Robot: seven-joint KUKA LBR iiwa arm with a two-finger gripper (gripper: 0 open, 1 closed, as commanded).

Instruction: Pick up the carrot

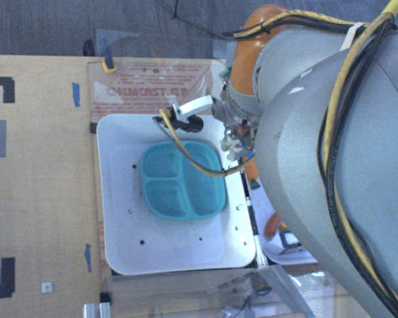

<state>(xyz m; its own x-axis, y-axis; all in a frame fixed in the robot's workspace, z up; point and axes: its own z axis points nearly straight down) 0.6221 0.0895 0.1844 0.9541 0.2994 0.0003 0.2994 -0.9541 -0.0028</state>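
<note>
You have open white floor all round the teal divided plate [183, 189] in the left bin [119, 244], with the widest bare strip along the near rim. The plate's three compartments hold nothing, and the arm [331, 151] covers nearly all of the right bin [298, 254]. The gripper [237, 144] hangs over the divide between the bins; you cannot tell how its jaws stand, and the small orange piece [272, 225] at the arm's edge may be the carrot, mostly hidden.
</note>
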